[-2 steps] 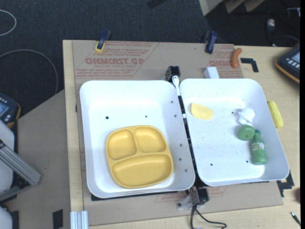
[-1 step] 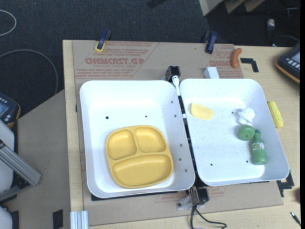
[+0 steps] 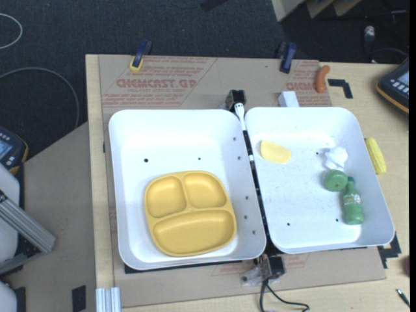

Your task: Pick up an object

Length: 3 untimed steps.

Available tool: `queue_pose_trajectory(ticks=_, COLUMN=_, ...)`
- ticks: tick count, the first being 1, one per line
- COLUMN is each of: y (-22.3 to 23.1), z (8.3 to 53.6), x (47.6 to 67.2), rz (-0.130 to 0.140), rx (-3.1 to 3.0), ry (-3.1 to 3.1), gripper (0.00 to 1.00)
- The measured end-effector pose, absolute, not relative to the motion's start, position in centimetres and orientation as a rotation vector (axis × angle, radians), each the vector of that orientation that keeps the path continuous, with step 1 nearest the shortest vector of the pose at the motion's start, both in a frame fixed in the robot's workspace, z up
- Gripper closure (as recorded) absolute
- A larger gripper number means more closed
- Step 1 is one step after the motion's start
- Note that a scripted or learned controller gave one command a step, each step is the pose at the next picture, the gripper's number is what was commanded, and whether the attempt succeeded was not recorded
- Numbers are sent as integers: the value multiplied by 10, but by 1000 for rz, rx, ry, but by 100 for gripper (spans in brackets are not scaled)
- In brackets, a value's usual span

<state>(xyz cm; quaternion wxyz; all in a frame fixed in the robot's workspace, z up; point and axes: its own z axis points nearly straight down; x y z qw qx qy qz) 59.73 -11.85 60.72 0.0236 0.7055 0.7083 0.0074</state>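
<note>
In the right bin [image 3: 305, 236] lie a flat yellow chip-shaped piece [image 3: 275, 152] at the upper left, a small white crumpled object [image 3: 337, 156] at the upper right, a green round piece [image 3: 336, 181] just below it, and a green bottle [image 3: 352, 203] lying along the right side. The left bin [image 3: 169, 125] holds a yellow divided plate [image 3: 189, 210] with three compartments in its front half.
A yellow corn-like toy [image 3: 376, 156] rests outside the right bin's right rim. An orange sausage-shaped toy [image 3: 321, 78] lies on the cardboard behind the bins. Blue clamps [image 3: 286, 56] hold the board's back edge. Cables run under the front edge [image 3: 270, 285].
</note>
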Motion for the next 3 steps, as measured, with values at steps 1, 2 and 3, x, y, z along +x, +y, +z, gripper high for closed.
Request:
queue_pose_trajectory(ticks=1, y=-119, z=618, x=598, rz=25, rx=2179, ry=2189, gripper=100)
queue_pose_trajectory(ticks=2, y=-119, z=629, x=598, rz=28, rx=2175, ry=2185, gripper=100)
queue_pose_trajectory(ticks=3, y=-119, z=640, x=598, rz=31, rx=2171, ry=2181, gripper=100)
